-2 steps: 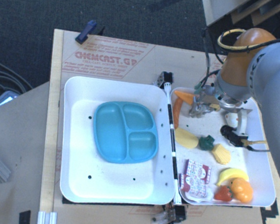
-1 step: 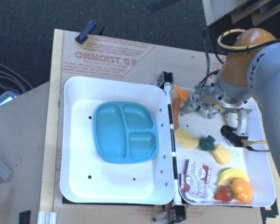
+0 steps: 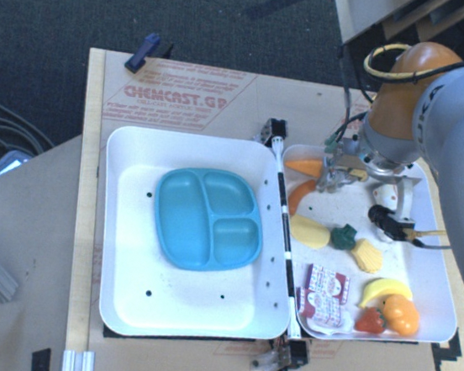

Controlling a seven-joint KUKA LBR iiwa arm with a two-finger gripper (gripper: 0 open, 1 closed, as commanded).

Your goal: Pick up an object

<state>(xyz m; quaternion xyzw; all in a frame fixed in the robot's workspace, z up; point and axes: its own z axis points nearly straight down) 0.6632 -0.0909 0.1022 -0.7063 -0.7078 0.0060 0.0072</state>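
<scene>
The end effector (image 3: 332, 178) is parked low in the right bin's (image 3: 431, 334) far left corner, right by the orange carrot (image 3: 305, 165), probably lined up for a grab, though open or closed can't be told.

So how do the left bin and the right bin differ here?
The left bin carries a single blue divided plate; the right bin carries many small toy foods, among them a banana and a carrot. The arm works over the right bin, not the left. Both are shallow and white.
</scene>
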